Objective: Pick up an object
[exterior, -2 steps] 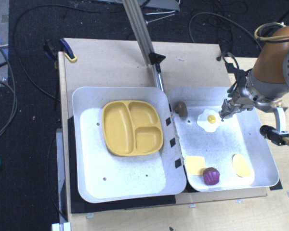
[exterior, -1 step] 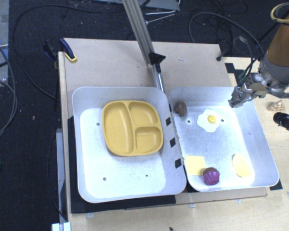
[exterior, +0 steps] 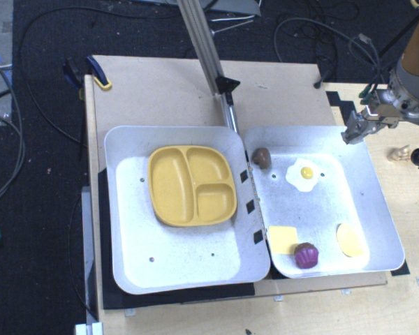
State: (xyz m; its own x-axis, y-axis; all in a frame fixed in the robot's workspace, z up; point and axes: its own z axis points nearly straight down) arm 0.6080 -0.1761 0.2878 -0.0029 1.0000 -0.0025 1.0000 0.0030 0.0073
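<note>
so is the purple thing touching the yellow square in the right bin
Cannot tell. In the camera view the purple object sits right at the lower right corner of the yellow square, and no gap or contact shows plainly between them.

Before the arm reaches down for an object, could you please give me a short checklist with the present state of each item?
1. Gripper carries nothing: cannot tell; it sits above the right white bin's far right rim.
2. Targets lie in the right bin: ok; fried egg toy, brown round piece, yellow square slice, purple knobbly piece, pale yellow oval.
3. Egg stands apart from the others: ok.
4. Purple piece clear of the square slice: not ok; they touch.
5. Yellow divided plate lies in the left bin: ok.
</note>
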